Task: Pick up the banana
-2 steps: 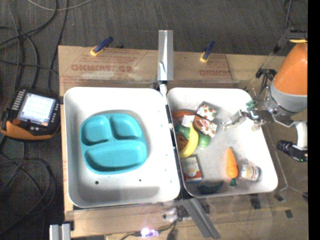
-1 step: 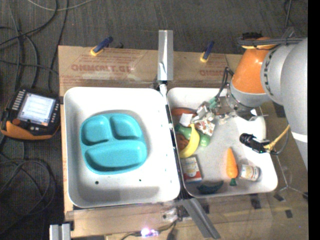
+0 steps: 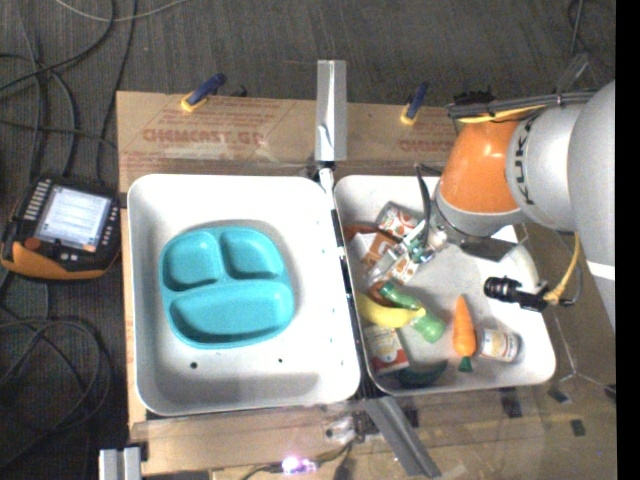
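The banana [image 3: 388, 314], a smooth curved yellow shape, was seen lying in the right bin [image 3: 540, 363] near its left wall, with a glossy green item [image 3: 412, 313] lying across it and touching it, and a flat printed packet [image 3: 384, 346] just below. The grey arm [image 3: 560, 163] with its orange band was reached in from the right, its gripper [image 3: 418, 248] lowered among crumpled packets [image 3: 392, 238] above the banana and apart from it; whether the claw was apart or together could not be told. A carrot [image 3: 463, 326] and a small jar [image 3: 497, 344] were found to the banana's right, while a turquoise compartment tray [image 3: 230, 286] was set in the left bin [image 3: 150, 368].
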`<control>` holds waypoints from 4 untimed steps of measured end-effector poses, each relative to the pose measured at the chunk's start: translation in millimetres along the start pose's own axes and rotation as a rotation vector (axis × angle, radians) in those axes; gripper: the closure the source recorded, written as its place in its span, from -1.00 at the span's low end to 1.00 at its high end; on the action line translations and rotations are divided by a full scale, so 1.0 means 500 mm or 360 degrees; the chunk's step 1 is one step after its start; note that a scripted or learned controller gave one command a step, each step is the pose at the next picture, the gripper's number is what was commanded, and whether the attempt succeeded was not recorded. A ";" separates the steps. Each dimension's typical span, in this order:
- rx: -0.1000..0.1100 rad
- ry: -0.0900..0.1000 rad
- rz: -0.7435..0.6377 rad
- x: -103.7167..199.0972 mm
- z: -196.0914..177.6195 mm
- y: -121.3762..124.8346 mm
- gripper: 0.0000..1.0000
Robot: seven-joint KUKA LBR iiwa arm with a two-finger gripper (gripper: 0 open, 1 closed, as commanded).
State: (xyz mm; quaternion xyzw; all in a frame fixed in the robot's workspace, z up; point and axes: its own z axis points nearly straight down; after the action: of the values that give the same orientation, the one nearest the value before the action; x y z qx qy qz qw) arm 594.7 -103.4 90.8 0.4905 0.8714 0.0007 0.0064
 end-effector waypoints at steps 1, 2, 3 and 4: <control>0.0012 0.0021 -0.0305 0.070 -0.045 -0.136 -1.00; 0.0005 0.0027 -0.0307 0.073 -0.062 -0.131 1.00; 0.0006 0.0026 -0.0306 0.073 -0.062 -0.132 -1.00; 0.0002 0.0029 -0.0307 0.075 -0.079 -0.129 1.00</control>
State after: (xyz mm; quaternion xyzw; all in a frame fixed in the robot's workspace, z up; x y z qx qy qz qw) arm 519.9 -104.7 129.4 0.4041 0.9147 0.0041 -0.0018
